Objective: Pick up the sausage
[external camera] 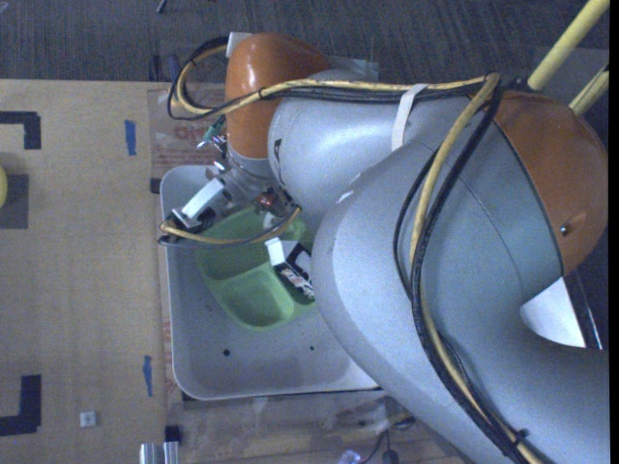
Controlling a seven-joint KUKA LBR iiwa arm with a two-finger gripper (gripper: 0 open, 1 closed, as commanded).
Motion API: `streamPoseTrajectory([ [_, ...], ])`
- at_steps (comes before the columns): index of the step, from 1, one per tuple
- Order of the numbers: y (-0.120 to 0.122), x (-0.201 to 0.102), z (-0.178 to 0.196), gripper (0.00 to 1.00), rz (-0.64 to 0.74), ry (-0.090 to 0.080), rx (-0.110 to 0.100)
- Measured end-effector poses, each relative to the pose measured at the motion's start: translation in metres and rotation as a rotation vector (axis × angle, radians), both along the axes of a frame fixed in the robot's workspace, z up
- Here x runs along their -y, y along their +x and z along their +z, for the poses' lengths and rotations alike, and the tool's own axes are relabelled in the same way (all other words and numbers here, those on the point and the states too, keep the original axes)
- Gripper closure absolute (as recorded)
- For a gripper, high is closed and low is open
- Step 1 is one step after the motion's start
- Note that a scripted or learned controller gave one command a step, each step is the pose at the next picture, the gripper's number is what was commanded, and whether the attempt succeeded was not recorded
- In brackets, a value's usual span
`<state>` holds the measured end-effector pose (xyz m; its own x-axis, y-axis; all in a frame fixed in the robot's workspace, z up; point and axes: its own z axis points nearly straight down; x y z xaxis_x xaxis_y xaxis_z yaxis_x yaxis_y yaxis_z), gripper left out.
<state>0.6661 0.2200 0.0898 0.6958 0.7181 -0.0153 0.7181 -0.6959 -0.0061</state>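
Observation:
My gripper (288, 265) hangs low over the right side of a green bowl-like dish (244, 293) in the white bin (242, 361). The wrist with its orange band (259, 85) stands above the bin's far end. The arm's large grey body (435, 288) hides the bin's right part and whatever lies there.
The pale wooden bench (77, 259) stretches left of the bin, with blue tape strips (130, 137) and black corner marks (24, 129) on it. A yellow thing (3, 188) sits at the far left edge. The bin's near floor is bare grey-white.

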Motion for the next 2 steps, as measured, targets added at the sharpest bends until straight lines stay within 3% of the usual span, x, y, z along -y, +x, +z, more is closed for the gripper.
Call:
streamPoseTrajectory([
  [1,-0.038,-0.004,0.053,0.0,-0.279,0.006,0.016],
  [2,-0.011,-0.007,0.0,0.0,-0.517,0.011,0.02],
])
